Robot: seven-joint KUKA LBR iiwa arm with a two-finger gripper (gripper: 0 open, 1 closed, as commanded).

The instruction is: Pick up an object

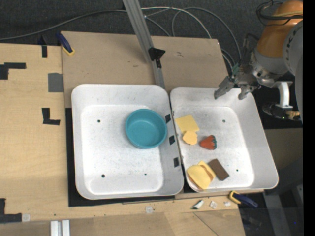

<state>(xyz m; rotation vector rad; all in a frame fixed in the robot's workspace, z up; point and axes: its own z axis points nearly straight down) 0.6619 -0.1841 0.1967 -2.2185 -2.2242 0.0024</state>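
My gripper [231,92] hangs over the far right rim of the right bin [246,132], fingers spread apart and open, with nothing between them. In the right bin lie a yellow square slice [187,123], a small yellow round piece [190,138], a red strawberry-like toy [208,142], a brown block [218,169] and a yellow wedge [199,175]. A blue bowl [145,128] stands in the left bin [98,146]. All the objects lie well in front of and to the left of the gripper.
A grey metal pole [142,28] slants up from between the bins at the back. Cables [197,18] run across the dark floor behind the bench. Small clamps [66,44] sit at the board's corners.
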